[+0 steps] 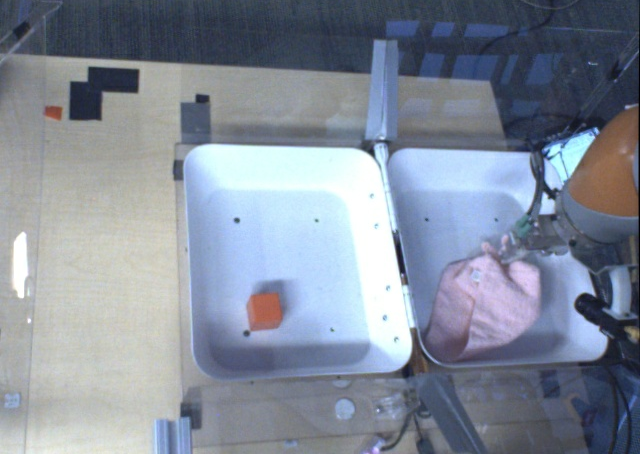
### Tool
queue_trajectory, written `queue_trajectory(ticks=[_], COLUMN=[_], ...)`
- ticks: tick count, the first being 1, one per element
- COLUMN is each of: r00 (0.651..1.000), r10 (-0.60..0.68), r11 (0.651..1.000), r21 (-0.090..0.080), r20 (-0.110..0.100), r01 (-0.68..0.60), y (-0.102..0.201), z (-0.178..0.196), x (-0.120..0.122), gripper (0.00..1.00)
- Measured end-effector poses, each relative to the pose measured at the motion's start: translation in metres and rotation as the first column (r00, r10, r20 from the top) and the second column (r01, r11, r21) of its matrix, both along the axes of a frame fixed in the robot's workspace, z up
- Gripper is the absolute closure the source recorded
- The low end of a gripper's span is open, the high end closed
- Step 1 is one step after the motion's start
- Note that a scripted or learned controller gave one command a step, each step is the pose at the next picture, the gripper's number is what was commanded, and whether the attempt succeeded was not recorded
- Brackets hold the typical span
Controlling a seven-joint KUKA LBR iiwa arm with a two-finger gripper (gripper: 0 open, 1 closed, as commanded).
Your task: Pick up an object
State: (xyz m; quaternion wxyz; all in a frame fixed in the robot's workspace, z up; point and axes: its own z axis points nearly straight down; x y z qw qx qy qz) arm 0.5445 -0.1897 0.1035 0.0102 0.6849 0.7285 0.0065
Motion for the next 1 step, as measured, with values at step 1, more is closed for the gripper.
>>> queue_trajectory(ticks=[1], r00=[0.97], r10=[-0.242], r11=[0.97], r21=[0.006], r20=[-0.016], r01=[0.242], y=[0.1182], z=[0.0825], x=[-0.0107], gripper=[1.0])
